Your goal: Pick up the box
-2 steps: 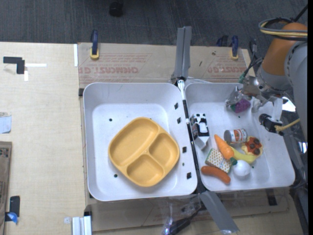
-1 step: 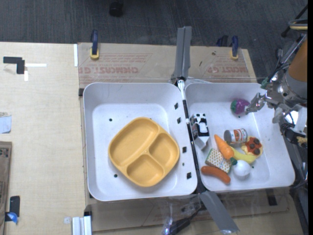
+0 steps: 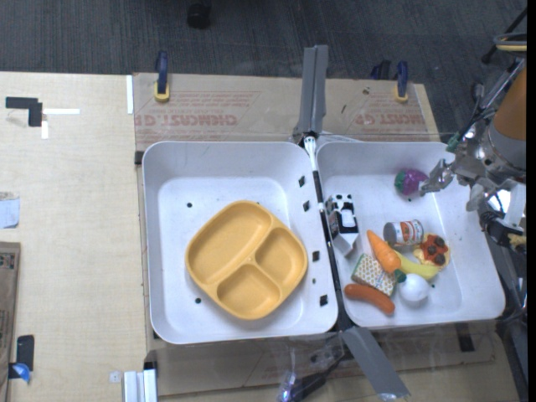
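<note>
Counter (image 3: 75, 224) carries two bins; left bin (image 3: 167, 174) holds a yellow plate (image 3: 245, 260). The arm (image 3: 511, 115) hangs over the right bin's (image 3: 469, 304) far right, jaws (image 3: 459, 178) hard to read, can't tell how open. The box (image 3: 341, 219) lies against the left wall, so approach from above, clear of that wall.

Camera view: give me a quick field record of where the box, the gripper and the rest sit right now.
box: small black-and-white box, right bin, against its left wall
gripper: over the right bin's far right side, apart from the box, nothing seen between its fingers
near gripper: purple toy
right bin cluster: can, carrot, sausage, white ball
left bin: yellow divided plate
task state: box not yet grasped
</note>
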